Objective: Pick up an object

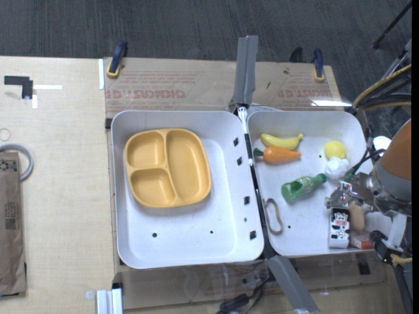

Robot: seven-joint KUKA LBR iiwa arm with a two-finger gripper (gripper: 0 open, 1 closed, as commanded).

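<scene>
Beside the hand (346, 198), a carton (338, 227)

Grey KUKA arm with orange band (400, 159) enters from the right edge, low in the frame; the orange section sits at the far right at mid height. Wrist is angled down and to the left, over the right-hand side of the right bin. Two-finger metal gripper (345, 198) is at the end of the wrist, low near the bin's right wall. Gripper hardware reads as a cluttered silvery cluster from this slant. Dark cables loop along the arm on the right.
</scene>
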